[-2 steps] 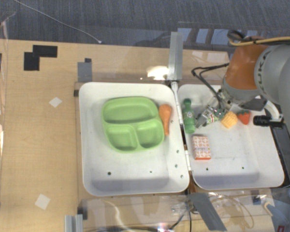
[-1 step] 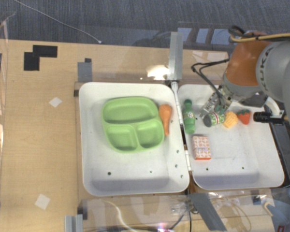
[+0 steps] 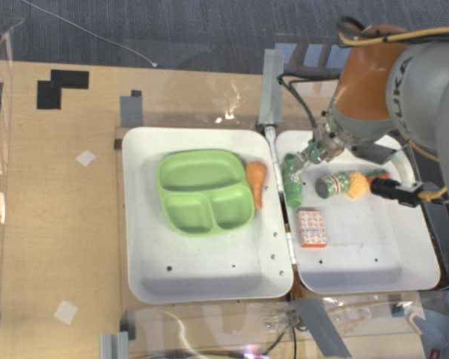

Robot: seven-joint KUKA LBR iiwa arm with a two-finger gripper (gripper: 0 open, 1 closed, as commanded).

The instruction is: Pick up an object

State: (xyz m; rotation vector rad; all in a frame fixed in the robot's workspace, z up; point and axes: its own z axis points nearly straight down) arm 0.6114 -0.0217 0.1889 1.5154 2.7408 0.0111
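**Camera view, from above at a slant.** A pale wooden worktop (image 3: 52,223) carries two shallow white bins side by side.

The left bin (image 3: 202,268) holds a light green divided plate (image 3: 203,172), lying flat toward the bin's rear half. An orange carrot (image 3: 256,180) lies along the plate's right edge, thick end away from the camera. It sits close against the plate, between it and the wall shared with the other bin.

The right bin (image 3: 370,256) holds four loose objects:
- A green bottle (image 3: 292,191) lies along the left wall.
- A small can (image 3: 331,185) lies on its side near the middle.
- A yellow corn cob (image 3: 357,185) lies just beside the can, on its right, touching or nearly so.
- A red-and-white patterned box (image 3: 311,228) lies flat nearer the camera, apart from the others.

The grey arm (image 3: 426,88), with its orange band (image 3: 367,77), reaches in from the right over the rear of the right bin. The gripper (image 3: 308,158) points down and to the left. Its tip is just above the far end of the green bottle and near the can. Whether the gripper is open or closed cannot be told, and nothing is seen held in it. All the objects rest on the bin floors.
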